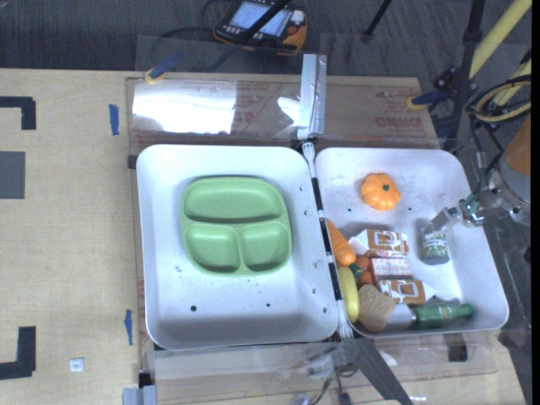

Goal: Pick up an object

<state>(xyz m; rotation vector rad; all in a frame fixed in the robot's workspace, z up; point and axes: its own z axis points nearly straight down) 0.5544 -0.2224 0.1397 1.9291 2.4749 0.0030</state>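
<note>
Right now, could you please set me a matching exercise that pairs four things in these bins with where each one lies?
Things:
1. green tray
2. small pumpkin
3. green bottle
4. carrot

Places:
A. right bin, along its left wall
B. left bin, in the middle
C. right bin, near edge
D. right bin, far half

Pairs: 1-B, 2-D, 3-C, 4-A

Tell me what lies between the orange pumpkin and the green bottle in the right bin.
In the camera view, brown-and-white snack packets lie between the pumpkin and the green bottle.
</note>
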